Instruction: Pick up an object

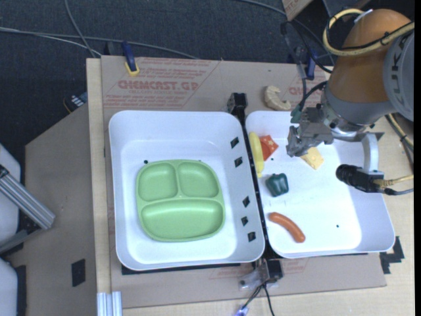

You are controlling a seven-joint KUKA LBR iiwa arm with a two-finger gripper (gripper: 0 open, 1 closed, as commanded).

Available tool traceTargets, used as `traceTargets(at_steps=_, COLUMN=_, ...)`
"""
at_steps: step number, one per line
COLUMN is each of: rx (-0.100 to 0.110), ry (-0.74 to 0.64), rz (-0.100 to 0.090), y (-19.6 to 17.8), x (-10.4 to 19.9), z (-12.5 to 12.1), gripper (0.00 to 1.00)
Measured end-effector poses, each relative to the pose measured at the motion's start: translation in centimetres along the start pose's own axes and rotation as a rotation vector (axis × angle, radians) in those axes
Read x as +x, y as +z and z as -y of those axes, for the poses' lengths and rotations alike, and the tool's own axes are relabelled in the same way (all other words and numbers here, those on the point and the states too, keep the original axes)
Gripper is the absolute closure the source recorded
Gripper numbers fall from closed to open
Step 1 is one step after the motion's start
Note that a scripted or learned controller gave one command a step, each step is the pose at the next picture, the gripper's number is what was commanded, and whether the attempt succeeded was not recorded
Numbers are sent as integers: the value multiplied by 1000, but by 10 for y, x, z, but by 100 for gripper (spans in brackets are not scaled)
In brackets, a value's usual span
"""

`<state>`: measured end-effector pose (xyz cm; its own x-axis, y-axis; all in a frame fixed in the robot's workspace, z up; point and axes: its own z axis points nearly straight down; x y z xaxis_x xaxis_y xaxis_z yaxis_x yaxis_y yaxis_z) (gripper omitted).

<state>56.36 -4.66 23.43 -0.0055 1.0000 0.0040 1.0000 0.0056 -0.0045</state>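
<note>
In the right bin (pixel 368 232) lie a red piece (pixel 268 146), a yellow banana-like strip (pixel 256 153) along the left wall, a green pepper (pixel 277 184), an orange-red sausage (pixel 287 226) and a pale yellow cheese wedge (pixel 314 157). My gripper (pixel 299 145) hangs over the bin's upper part, right beside the cheese wedge and to the right of the red piece. I see nothing between its fingers.
The left bin (pixel 125 143) holds a green divided plate (pixel 179 200). A beige ring-like object (pixel 279 97) lies on the cardboard behind the right bin. A black cylinder with a cable (pixel 355 175) hangs over the right bin's right side. Cables run across the dark floor.
</note>
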Motion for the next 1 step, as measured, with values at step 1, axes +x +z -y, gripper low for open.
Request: traceTargets(at_steps=1, rx=0, ry=1, rz=1, y=5, x=45, z=12, gripper=100)
